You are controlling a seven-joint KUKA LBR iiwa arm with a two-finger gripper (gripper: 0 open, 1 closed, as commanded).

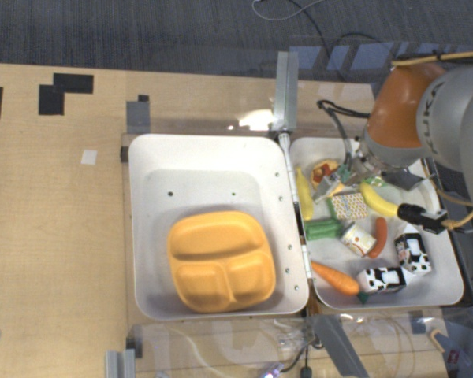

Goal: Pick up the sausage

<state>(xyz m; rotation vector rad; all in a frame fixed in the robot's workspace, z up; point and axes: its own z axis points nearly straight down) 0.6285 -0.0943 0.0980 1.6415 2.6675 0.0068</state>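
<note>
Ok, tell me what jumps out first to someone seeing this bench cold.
The yellow divided tray dominates, lying alone in the left bin. Next comes the grey arm with its orange band, reaching in over the right bin, which is crowded with toy food: a banana, a carrot and the red sausage.

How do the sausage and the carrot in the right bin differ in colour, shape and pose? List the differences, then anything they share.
1. Colour: the sausage is reddish-brown all over; the carrot is bright orange.
2. Shape: the sausage has rounded ends; the carrot tapers to a point.
3. Pose: the sausage lies nearly upright in the camera view; the carrot lies slantwise near the bin's front edge.

Shared: both are long, thin play foods lying loose in the right bin.
</note>
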